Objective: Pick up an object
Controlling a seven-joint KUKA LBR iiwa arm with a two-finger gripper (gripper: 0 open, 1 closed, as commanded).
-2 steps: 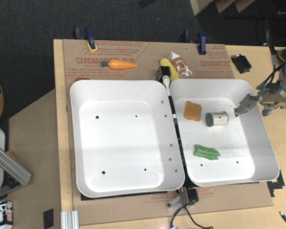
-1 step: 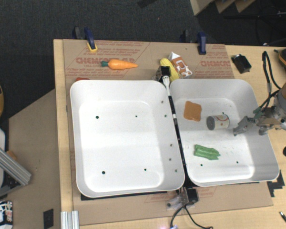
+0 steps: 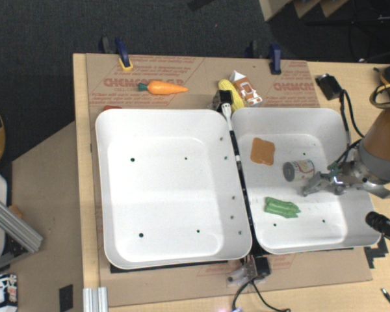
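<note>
dark cables and a small black connector (image 3: 259, 267) lie at the bench's near edge, just in front of the seam between the two shallow white bins. left white plastic bin (image 3: 120, 236) shows four small dark dots on its floor. right white plastic bin (image 3: 338, 238) holds three things: a flat orange-brown square piece (image 3: 262, 151) toward the back left, a small grey cylinder-shaped can with a pale label (image 3: 297, 170) lying on its side near the middle, and a bumpy green pod-shaped toy (image 3: 283, 207) nearer the front, lying flat on the bin floor.

grey two-finger gripper (image 3: 310, 188) reaches in from the right, low over the right bin, between the can and the green toy. its tips sit just beside the can, on the side toward the front, and apart from the green toy. nothing can be seen between the fingers; whether they are spread or closed i cannot tell at this size.

behind the bins, on the brown cardboard-covered bench top (image 3: 201, 73), an orange toy carrot with a green end (image 3: 162, 88) lies on its side behind the left bin, and a yellow toy next to a white-and-orange packet (image 3: 242, 92) sits by the back of the seam. two blue clamps (image 3: 124, 56) grip the board's far edge.
</note>
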